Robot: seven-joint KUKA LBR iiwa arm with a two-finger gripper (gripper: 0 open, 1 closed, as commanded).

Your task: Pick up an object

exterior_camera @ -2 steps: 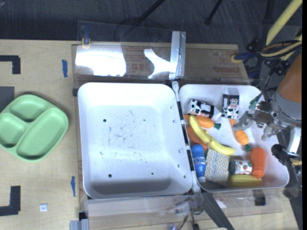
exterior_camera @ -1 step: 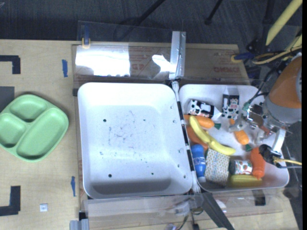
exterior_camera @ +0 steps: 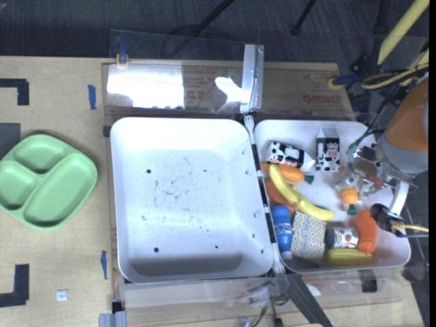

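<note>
The fingers of the gripper [exterior_camera: 371,195] are too cluttered for us to tell whether they are apart or together; they hang over the right bin [exterior_camera: 402,254] near a small orange ball [exterior_camera: 349,196]. We see there a banana [exterior_camera: 298,196], a blue bottle [exterior_camera: 281,225] and a cow-patterned box [exterior_camera: 285,154]. The left bin [exterior_camera: 136,135] adjoins it; a green divided plate [exterior_camera: 45,180] lies on the counter [exterior_camera: 54,278].

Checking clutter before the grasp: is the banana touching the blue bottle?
Cannot tell: in the camera view the banana passes right above the blue bottle, no plain gap or contact.
</note>
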